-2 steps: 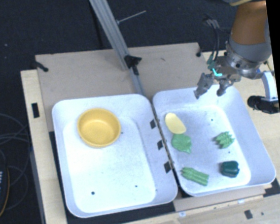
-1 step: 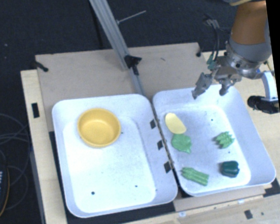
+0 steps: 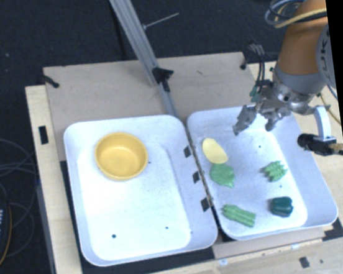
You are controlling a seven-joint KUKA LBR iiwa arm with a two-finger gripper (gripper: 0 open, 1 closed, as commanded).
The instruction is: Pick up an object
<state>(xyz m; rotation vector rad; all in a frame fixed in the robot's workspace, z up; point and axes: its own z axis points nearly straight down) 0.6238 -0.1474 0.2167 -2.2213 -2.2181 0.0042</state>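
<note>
Hangs over the far end of the right bin (image 3: pixel 306 206): gripper (image 3: pixel 258 122), fingers spread wide, holding nothing. Down and to the left of it, just by the bin's left wall, lies the yellow lemon-shaped toy (image 3: pixel 214 151), closest of all. Long way runs from top-left to bottom-right. Touches the light green toy (image 3: pixel 223 175) below it.

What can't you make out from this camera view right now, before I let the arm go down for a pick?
- The gripper, camera view: how high it hangs above the right bin; the slanted look-down gives no depth.
- The arm: its upper part is cut off at the frame's right.
- The green items: too small and blurred to name exactly.
- The yellow bowl: blurred; any contents are unclear.
</note>
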